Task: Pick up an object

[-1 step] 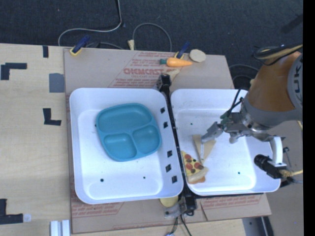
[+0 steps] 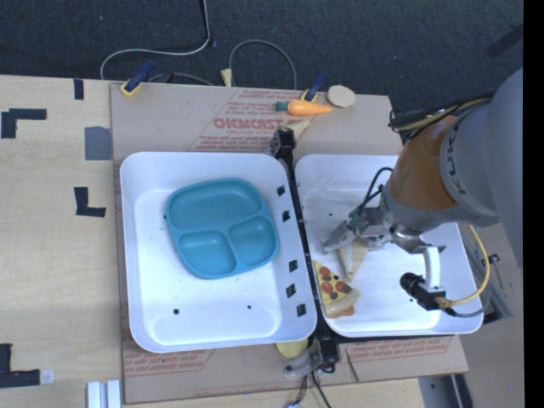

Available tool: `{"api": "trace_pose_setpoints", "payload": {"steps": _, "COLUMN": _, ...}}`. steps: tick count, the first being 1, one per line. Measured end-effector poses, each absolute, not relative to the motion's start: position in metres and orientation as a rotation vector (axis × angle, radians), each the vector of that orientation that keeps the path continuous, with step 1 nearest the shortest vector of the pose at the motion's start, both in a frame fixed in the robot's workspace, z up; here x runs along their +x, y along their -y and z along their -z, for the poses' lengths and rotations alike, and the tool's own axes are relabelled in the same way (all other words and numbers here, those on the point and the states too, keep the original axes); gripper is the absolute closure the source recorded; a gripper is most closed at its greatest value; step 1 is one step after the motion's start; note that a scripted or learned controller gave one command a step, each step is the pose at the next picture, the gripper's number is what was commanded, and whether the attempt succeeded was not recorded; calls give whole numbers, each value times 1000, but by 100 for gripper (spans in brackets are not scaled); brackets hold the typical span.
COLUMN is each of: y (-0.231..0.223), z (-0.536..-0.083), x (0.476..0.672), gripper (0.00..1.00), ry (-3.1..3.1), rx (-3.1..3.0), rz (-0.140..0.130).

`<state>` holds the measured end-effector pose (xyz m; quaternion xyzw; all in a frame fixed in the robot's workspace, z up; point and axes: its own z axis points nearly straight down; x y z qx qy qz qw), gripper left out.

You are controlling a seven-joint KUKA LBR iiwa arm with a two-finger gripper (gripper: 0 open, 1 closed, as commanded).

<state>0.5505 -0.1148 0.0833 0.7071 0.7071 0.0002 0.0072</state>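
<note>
We see pincer (image 2: 344,238) low in right bin (image 2: 374,323), grip state unclear; pizza slice (image 2: 333,287) near its front-left corner, blue tray (image 2: 223,226) in left bin (image 2: 140,228).

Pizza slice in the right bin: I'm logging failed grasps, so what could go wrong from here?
1. The pizza slice lies flat near the divider, so the end effector may strike that wall.
2. A thin, flat slice may slip out.
3. The yellow cable by the wrist may snag.

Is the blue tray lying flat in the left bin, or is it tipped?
Flat. The blue tray rests inside the left bin, its three compartments facing up.
</note>
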Motion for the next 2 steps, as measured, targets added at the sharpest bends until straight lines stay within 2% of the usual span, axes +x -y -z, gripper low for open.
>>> {"api": "trace_pose_setpoints", "payload": {"steps": 1, "y": 112, "z": -102, "x": 554, "gripper": 100, "ry": -2215, "rx": 2208, "rz": -16}}
{"api": "trace_pose_setpoints", "payload": {"steps": 2, "y": 112, "z": -102, "x": 554, "gripper": 0, "ry": -2214, "rx": 2207, "rz": -18}}
